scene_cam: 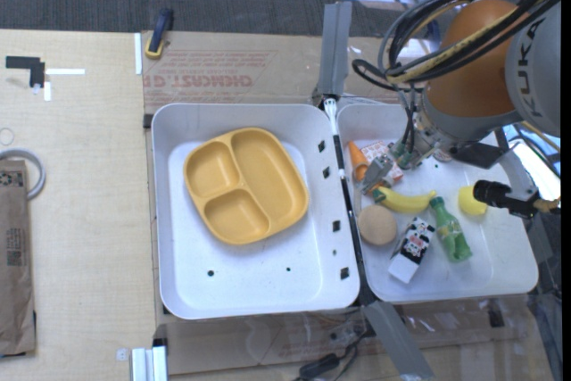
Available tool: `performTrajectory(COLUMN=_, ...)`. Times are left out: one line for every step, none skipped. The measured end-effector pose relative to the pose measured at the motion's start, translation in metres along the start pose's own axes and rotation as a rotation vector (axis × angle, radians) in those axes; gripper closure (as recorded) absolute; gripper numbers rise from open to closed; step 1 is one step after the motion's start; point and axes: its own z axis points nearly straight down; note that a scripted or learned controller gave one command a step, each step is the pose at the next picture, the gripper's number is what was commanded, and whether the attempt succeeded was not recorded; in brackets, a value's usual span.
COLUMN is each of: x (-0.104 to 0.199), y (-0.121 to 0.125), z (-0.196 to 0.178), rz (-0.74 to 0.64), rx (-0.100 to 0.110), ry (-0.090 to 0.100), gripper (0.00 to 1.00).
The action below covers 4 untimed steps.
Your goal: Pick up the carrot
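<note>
The big grey arm with the orange band point(477, 58) is reaching in from the right over the far end of the right-hand shallow white bin point(504, 268). Its jaws are hanging low just to the right of the small orange carrot point(357, 158), so close that I cannot say whether they are touching it. I cannot tell from here whether the jaws are standing apart or together, and nothing is showing clamped between them.

The carrot is lying in the far left corner of that bin, tight against the wall beside the other bin, with its length running roughly near to far. To my eye this is shaping up as a fiddly pick. I am thinking the jaws should be shifting left until centred over the carrot, then straddling its narrow width. They should be coming down without catching the bin wall or nudging the curved yellow banana point(406, 201) lying just nearer.

Both bins are sitting side by side on the pale wooden worktop point(89, 192). The left-hand shallow white bin point(268, 285) is holding a yellow plastic plate with three compartments point(245, 185), set slantwise. The right-hand bin is carrying the clutter:
- the banana across its middle
- a green plastic bottle point(451, 234) to the banana's right
- a small black-and-white carton point(409, 252) towards the near side
- a round tan ball-shaped thing point(377, 226) by the left wall
- a small yellow lemon-like piece point(472, 201) further right
- the carrot in its corner
</note>
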Motion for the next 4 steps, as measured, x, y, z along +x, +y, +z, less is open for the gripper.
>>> performTrajectory(x=0.028, y=-0.043, z=0.000, rz=-0.224, rx=0.000, ry=0.000, gripper=0.00)
performTrajectory(x=0.031, y=-0.016, z=0.000, rz=-0.297, rx=-0.002, ry=-0.001, gripper=0.00)
performTrajectory(x=0.030, y=-0.016, z=-0.009, rz=-0.291, rx=-0.003, ry=-0.003, gripper=1.00)
performTrajectory(x=0.012, y=-0.008, z=0.001, rz=0.151, rx=0.001, ry=-0.001, gripper=1.00)
